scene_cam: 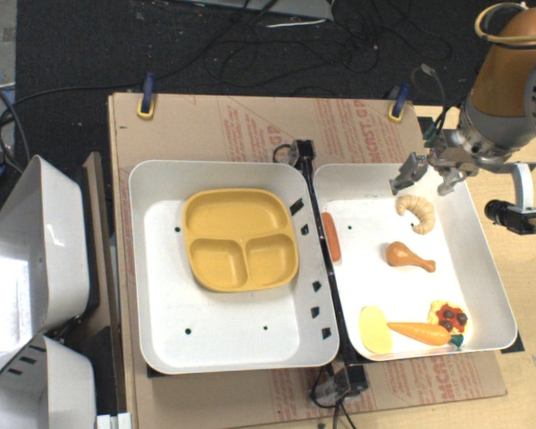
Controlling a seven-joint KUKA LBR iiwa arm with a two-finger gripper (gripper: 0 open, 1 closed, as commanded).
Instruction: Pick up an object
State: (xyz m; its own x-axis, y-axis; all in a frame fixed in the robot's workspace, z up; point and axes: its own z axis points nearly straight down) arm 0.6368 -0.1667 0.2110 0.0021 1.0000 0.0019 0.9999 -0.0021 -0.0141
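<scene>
My gripper [428, 178] hovers over the far edge of the right bin [487, 266], its two fingers spread open with nothing between them. Just below it lies a pale croissant [417, 212]. Nearer the front sit a brown chicken drumstick [407, 256], an orange carrot [418, 332], a yellow lemon-like piece [373, 329] and a pizza slice [450, 317]. A red sausage [332, 237] lies along the right bin's left wall.
The left bin [161, 329] holds a yellow divided plate [241, 239]. Two clamps [145, 105] [397, 107] grip the cardboard at the back. White containers [31, 239] stand off the bench to the left. Cables run across the dark floor behind.
</scene>
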